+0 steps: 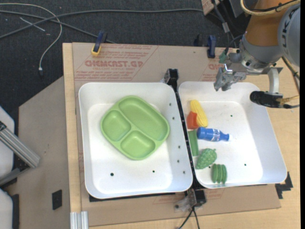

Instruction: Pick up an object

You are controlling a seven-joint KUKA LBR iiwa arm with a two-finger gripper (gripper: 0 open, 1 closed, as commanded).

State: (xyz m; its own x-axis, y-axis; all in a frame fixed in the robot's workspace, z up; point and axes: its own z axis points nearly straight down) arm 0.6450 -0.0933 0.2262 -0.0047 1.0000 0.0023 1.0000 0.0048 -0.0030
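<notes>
The pincer (224, 84) hangs over the far rim of the right bin (252, 142), its fingers pointing down; whether they are apart or together I cannot tell, and nothing shows between them. The things to pick from lie well apart from it, nearer the camera and packed against the bin's left wall: a corn cob (198, 112) farthest back, an orange piece (192, 120) touching it, a blue bottle (212, 135) lying on its side just below, a long green piece (193, 143) along the wall, a bumpy green piece (206, 158), and a ridged green piece (219, 173) near the front rim. The corn is the closest to the pincer, down and to the left of it in the view. The main risk, as I judge it, comes from this crowding: a descent onto the corn or the orange piece could land 1 finger on a neighbour or on the wall, pushing things aside instead of enclosing 1. The bottle is round and lies flat, so it may roll out from a closing grip unless the fingers cross its width. The long green piece sits so tight to the wall that a finger would likely find no room on that side. The left bin (95, 171) holds a green divided plate (135, 127), broad and flat, which would be a poor target. The ridged green piece has the most free floor around it.
</notes>
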